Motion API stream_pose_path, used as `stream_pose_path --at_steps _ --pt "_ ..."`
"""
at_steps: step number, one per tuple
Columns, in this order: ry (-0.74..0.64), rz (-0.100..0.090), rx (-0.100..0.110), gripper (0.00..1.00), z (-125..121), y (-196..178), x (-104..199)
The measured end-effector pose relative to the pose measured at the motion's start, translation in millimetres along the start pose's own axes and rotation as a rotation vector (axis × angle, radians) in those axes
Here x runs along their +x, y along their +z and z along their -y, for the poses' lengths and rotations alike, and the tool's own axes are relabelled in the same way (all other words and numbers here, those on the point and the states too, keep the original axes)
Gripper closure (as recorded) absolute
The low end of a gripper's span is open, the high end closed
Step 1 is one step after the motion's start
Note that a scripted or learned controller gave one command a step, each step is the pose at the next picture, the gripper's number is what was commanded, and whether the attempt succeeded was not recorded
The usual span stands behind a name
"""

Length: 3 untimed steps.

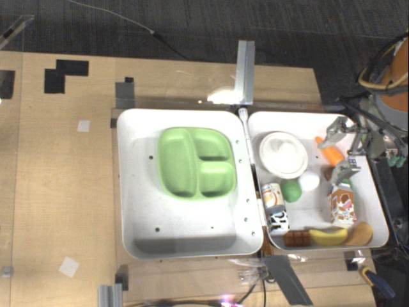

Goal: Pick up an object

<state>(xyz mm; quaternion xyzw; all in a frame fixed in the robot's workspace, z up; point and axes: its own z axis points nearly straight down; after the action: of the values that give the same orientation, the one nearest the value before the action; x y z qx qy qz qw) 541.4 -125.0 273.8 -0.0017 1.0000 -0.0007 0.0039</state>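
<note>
My gripper hangs over the right side of the right bin, with its two fingers spread apart, so it is open. An orange carrot-like piece lies on the bin floor in the gap between the fingers; I cannot tell if they touch it. Just below the nearer finger stands a small brown-and-white carton. A white bowl sits to the left of the gripper.
The right bin also holds a green ball, a white ball, two small cans, a chocolate bar, a banana and a brown lump. A green divided plate lies in the left bin.
</note>
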Motion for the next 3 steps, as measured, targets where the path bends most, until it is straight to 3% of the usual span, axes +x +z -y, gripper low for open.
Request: stream_pose_path --at_steps 1,2,3 --pt "0.105 -0.010 -0.001 0.00 65 101 8" --pt "0.256 0.005 0.002 0.00 78 175 13" --pt "0.373 0.014 0.000 0.00 78 183 36"
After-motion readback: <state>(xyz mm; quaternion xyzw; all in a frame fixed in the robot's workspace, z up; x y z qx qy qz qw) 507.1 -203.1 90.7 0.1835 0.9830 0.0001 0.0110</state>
